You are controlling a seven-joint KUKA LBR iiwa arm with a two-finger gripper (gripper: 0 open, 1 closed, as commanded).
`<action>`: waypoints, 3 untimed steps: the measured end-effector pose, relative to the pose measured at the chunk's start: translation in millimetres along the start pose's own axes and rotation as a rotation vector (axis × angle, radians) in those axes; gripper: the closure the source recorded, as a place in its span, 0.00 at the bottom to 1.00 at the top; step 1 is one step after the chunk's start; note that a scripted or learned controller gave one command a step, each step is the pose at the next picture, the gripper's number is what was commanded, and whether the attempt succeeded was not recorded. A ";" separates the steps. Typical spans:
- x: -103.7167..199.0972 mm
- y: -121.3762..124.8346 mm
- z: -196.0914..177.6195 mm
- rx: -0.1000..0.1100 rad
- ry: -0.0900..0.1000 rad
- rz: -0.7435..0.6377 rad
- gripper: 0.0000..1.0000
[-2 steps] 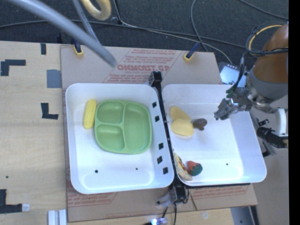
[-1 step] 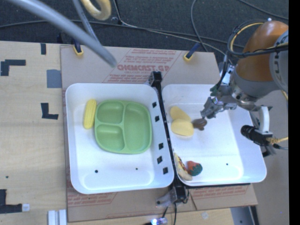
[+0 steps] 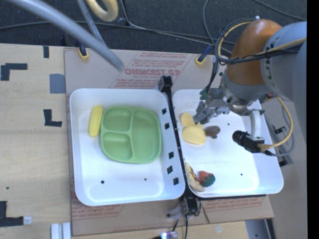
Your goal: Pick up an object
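My gripper [image 3: 203,114] hangs over the left part of the right bin [image 3: 264,176], just above and right of two pale yellow objects [image 3: 192,132]. A small brown object [image 3: 213,131] lies right beside them, below the gripper. At the bin's front left corner lie a red and green toy [image 3: 206,178] and a banana-like piece [image 3: 192,179]. The grey arm with its orange band [image 3: 251,49] covers the back right of that bin.
The left bin [image 3: 84,183] holds a green divided tray [image 3: 131,134] and a yellow corn cob [image 3: 95,120] at its left. A black divider [image 3: 171,133] runs between the bins. A black cylinder [image 3: 245,139] on the arm's cabling hangs over the right bin.
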State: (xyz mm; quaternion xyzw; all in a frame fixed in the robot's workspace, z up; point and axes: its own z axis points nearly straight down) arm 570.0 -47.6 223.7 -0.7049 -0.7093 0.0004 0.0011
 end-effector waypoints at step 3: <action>150.7 18.5 9.4 -0.001 0.000 -0.001 1.00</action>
